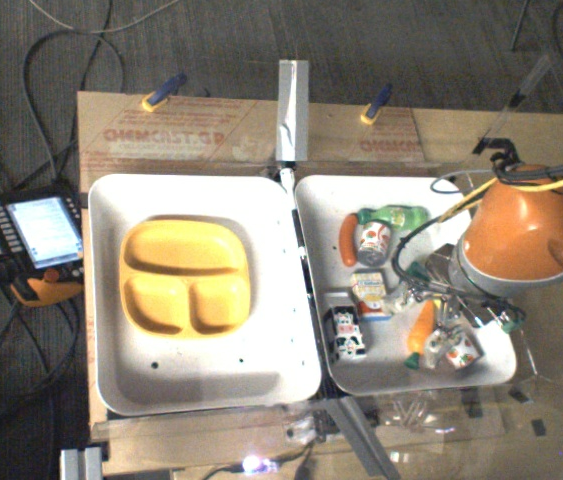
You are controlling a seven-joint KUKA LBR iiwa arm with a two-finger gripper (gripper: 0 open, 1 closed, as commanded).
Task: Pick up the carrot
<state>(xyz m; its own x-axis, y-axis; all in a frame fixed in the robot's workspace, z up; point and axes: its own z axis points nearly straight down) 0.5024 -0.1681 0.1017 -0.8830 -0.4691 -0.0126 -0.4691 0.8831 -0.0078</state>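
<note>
In the right bin (313, 268), toward its near right corner, the carrot (420, 329) lies tilted, its orange body running up to the right and a bit of green at its near end, right under the arm's wrist. The gripper (448, 320) hangs just beside it, nearly on top, but cables and the orange band (517, 230) crowd that spot, and I can't tell how the tool itself is set or whether it has anything. From here the carrot looks like a toy: light, stiff, smooth and probably a little slippery, tapering toward one end. I'd take it across the thick middle, squeezing across its width, since the thin end would likely slide out. It shouldn't be fragile. The trouble is the company it keeps. A small wrapped thing (458, 352) sits touching or just beside its near right side, and a little box (371, 293) lies just left of its far end, so there isn't much room to come down on either flank. A black and white carton (346, 332) stands further left, clear of it. At the far side are a can (373, 240), a green bottle (398, 216) and a red-orange sausage-like piece (348, 240), which could be mistaken for the carrot. The left bin (101, 298) holds a yellow tray (187, 276), well apart.
</note>
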